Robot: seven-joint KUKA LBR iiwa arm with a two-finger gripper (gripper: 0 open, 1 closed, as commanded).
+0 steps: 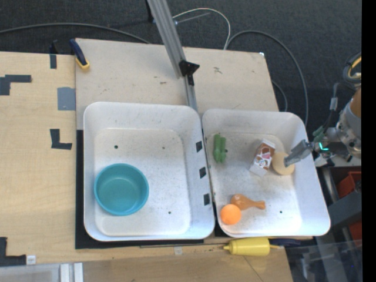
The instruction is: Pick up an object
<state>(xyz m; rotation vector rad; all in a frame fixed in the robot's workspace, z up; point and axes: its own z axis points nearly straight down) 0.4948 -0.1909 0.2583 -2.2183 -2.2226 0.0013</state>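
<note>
The right bin (305, 216) holds several small things. A green piece (220, 147) lies near its left wall. A small white and brown carton (264, 157) rests toward the right, with a tan round object (282, 165) touching it. An orange ball (231, 214) and a tan drumstick-shaped toy (249, 203) lie near the front. My gripper (299, 151) reaches in over the right wall, its tip right above the tan round object. Nothing is visibly held.
A blue bowl (121, 188) sits in the left bin (141, 113). A yellow bottle (251, 247) lies on the bench just outside the right bin's front wall. A grey pole (170, 31) slants up from between the bins. Cables run behind.
</note>
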